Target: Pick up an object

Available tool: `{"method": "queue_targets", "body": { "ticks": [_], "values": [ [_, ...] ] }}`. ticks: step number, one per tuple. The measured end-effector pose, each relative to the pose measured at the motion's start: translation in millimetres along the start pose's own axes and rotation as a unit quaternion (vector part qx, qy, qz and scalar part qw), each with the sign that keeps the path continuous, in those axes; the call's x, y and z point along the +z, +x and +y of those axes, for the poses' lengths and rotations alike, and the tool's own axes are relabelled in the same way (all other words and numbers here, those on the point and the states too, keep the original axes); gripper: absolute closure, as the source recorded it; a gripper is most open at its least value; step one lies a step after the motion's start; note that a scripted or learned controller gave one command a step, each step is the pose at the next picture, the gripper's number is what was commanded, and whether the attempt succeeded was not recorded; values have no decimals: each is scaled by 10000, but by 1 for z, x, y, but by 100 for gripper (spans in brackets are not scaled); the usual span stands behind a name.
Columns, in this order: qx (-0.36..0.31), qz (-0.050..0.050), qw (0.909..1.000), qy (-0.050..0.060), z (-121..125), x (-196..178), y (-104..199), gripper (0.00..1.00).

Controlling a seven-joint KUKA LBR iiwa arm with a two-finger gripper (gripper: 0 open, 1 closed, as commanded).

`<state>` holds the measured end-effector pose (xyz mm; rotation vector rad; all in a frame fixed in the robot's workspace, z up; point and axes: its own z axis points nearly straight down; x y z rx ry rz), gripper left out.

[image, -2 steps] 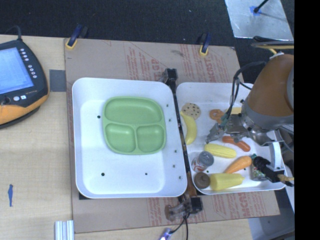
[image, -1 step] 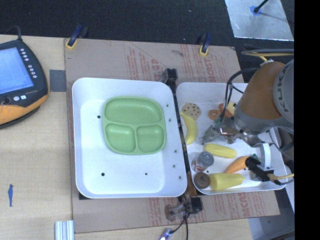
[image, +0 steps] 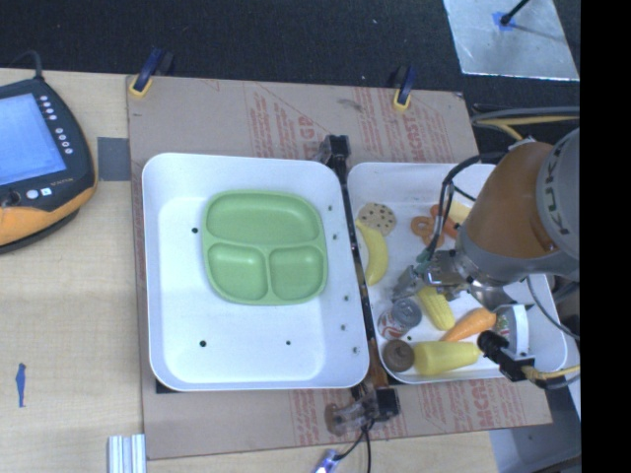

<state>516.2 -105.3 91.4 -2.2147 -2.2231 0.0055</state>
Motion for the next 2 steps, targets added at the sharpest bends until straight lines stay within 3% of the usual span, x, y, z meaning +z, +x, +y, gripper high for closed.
{"method": "queue_targets", "body": {
  "ticks": [1,2],
  "values": [
    [-17,-6,10000,9,0,-10,-1,100],
    [-7,4,10000,-9,25,-101,89,100]
  ]
}}
